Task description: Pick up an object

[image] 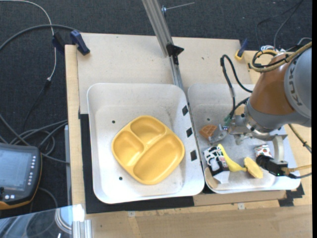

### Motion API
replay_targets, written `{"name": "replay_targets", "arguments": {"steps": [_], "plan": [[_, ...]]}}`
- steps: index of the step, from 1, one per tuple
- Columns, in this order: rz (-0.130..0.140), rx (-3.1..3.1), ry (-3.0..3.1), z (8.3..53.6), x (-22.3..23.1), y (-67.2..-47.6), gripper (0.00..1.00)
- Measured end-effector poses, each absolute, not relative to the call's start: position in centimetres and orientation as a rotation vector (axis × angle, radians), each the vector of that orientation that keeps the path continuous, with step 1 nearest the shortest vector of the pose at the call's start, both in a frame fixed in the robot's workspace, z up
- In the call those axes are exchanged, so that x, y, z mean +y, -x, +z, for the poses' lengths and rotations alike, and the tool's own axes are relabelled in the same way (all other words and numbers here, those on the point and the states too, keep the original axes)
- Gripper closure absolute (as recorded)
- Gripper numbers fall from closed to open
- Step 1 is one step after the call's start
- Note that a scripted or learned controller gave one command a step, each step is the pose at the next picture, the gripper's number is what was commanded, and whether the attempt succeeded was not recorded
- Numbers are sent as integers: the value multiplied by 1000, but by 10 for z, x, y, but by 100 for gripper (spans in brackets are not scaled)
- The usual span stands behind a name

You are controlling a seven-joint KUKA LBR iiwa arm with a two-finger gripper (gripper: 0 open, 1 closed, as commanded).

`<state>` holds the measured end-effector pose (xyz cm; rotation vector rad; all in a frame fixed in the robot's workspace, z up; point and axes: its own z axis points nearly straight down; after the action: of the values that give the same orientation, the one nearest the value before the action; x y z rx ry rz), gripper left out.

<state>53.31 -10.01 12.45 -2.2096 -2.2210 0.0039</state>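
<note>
In the right bin (213, 95), my gripper (237, 133) hangs low over the floor, under the grey and orange arm. A small orange-brown piece (208, 131) lies just to its left, apart from it. Below the gripper lies a yellow banana (232, 163), and a black-and-white object (213, 157) rests against the banana's left end. A yellow chunk (254, 169) sits to the banana's right. I see nothing held in the gripper.
The left bin (99, 103) holds a yellow divided plate (147, 149). A white scrap (221, 178) lies at the right bin's front wall. A metal pole (159, 21) slants down to the divide between the bins. Cables trail behind the right bin.
</note>
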Motion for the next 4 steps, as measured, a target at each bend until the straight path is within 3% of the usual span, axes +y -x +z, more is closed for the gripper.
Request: {"name": "replay_targets", "arguments": {"steps": [4], "plan": [[-1,-2220,2221,129,-103,-533,0]]}}
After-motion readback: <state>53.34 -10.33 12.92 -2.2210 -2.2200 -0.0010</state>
